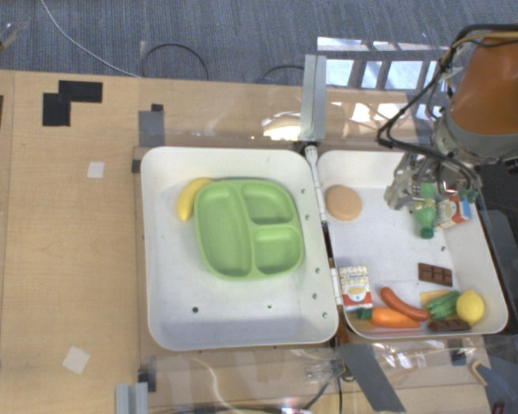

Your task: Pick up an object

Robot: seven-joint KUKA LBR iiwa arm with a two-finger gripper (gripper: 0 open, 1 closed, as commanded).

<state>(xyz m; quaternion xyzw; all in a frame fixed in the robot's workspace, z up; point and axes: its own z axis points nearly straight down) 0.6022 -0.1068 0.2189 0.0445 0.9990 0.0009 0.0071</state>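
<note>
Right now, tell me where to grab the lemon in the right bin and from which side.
Grip the lemon across its short middle, coming straight down from above. It sits in the bin's near right corner, with the wall close on two sides and green food against its left, so a side approach looks blocked.

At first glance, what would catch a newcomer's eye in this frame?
The bright green divided plate in the middle of the left bin, with a banana tucked behind its upper left edge. Then the grey and orange arm over the right bin, its gripper down by a green bottle, and toy food clustered along that bin's near edge.
</note>
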